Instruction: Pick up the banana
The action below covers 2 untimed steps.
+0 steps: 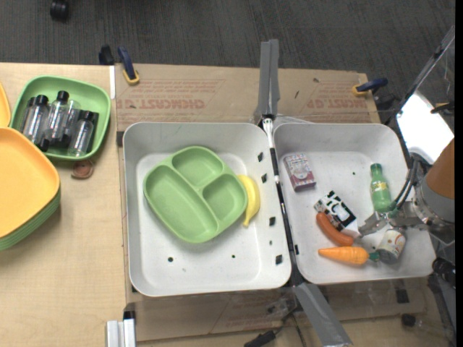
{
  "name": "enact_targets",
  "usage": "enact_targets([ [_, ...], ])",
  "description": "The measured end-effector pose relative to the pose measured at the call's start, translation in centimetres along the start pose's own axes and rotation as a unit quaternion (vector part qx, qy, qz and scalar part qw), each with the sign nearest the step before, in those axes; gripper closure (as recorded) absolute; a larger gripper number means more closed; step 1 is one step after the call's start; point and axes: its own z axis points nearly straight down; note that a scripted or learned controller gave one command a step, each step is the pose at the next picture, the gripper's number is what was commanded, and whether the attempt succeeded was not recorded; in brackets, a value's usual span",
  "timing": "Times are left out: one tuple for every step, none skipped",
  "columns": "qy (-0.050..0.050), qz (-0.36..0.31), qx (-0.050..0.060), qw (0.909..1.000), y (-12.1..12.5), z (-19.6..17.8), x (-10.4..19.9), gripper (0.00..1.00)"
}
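Where cardboard [217, 100] covers bench (dark carpet [217, 13] behind), gripper [376, 226] state unclear.

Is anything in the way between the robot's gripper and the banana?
Yes. The gripper is low in the right bin, and the banana lies in the left bin against the green plate. Between them sit a hot dog, a black-and-white packet and the two bins' raised walls.
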Motion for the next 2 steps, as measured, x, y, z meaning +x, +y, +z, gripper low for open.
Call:
enact_targets([
  [-0.002, -0.075, 0.0, 0.9972, 5.03, -0.01, -0.35, 0.0],
  [-0.002, -0.075, 0.0, 0.9972, 5.03, -0.01, -0.36, 0.0],
])
